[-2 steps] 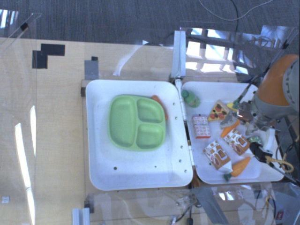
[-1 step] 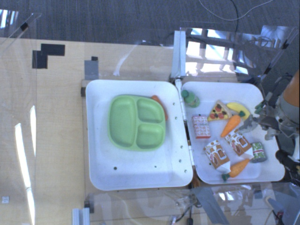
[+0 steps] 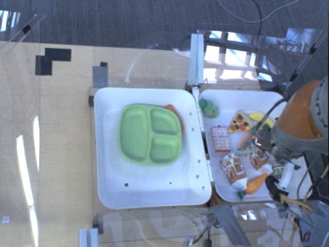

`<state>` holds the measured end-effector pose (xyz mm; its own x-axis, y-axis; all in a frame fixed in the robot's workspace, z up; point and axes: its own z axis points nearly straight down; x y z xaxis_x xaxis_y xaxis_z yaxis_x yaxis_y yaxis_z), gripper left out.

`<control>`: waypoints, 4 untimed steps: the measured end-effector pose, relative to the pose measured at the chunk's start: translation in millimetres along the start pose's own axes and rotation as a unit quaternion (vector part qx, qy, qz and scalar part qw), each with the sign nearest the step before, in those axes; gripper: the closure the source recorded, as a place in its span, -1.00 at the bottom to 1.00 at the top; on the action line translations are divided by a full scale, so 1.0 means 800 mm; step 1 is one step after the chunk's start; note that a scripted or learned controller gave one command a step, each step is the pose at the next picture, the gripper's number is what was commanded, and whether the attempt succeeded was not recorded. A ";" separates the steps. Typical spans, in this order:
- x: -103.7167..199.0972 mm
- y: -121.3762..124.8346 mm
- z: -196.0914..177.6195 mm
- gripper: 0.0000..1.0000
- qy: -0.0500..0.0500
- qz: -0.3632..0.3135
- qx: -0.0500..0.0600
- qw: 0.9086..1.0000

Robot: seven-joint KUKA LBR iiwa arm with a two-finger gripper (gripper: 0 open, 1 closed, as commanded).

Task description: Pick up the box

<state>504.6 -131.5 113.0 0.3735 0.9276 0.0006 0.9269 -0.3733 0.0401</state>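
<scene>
A small white box with a red pattern [image 3: 221, 139] lies flat near the left wall of the right bin [image 3: 218, 189]. My gripper [image 3: 255, 145] hangs low over the middle of that bin, a short way to the right of the box. It sits just above a brown-and-white packet [image 3: 259, 159]. The grey wrist and orange band [image 3: 303, 118] hide the bin's right part. Nothing can be seen held in the gripper.
In the right bin there are also a second brown-and-white packet [image 3: 233, 169], a toy carrot [image 3: 255, 183], a pizza slice [image 3: 239, 122], a yellow piece [image 3: 255, 118] and a green toy [image 3: 208, 108]. The left bin [image 3: 108, 189] holds a green divided plate [image 3: 150, 134].
</scene>
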 end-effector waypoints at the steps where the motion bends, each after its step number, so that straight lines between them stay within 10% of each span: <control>1: 0.052 0.100 0.010 -1.00 0.001 -0.025 -0.005 1.000; 3: 0.043 -0.013 0.005 -1.00 0.006 0.042 -0.017 0.999; 4: 0.083 0.091 0.010 -1.00 0.003 0.002 -0.005 1.000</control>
<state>597.1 -97.1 107.6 0.3762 0.9265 0.0062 0.9253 -0.3760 0.0503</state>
